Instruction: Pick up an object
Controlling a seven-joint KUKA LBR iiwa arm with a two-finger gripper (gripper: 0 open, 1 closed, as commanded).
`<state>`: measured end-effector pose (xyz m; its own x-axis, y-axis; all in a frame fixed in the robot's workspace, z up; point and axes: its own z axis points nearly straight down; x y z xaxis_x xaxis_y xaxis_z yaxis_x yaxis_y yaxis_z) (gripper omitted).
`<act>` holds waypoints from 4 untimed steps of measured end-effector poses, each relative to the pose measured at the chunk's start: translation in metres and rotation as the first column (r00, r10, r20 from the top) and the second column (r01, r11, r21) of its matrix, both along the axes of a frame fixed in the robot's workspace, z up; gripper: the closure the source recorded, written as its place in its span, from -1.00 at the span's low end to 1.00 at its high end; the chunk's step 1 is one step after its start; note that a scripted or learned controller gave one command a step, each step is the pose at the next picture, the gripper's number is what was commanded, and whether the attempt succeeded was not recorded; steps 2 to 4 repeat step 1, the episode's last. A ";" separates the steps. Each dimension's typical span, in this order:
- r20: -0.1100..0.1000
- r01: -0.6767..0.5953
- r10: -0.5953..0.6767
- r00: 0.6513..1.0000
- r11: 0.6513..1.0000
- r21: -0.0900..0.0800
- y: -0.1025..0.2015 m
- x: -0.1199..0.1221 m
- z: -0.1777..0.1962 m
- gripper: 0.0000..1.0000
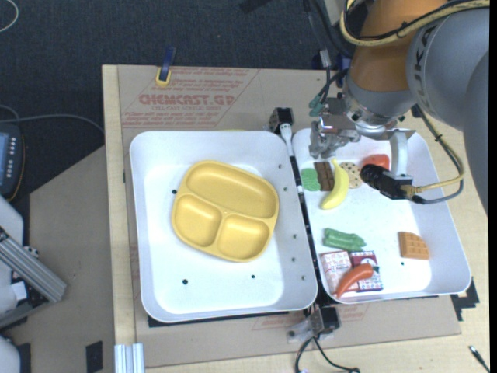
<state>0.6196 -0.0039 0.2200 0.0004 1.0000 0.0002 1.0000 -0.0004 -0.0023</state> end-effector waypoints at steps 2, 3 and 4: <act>0.003 -0.001 0.001 1.000 1.000 -0.001 -0.001 0.007 -0.005 1.00; 0.003 -0.001 0.001 1.000 1.000 -0.001 -0.001 0.007 -0.005 1.00; 0.003 -0.001 0.001 1.000 1.000 -0.001 -0.001 0.007 -0.005 1.00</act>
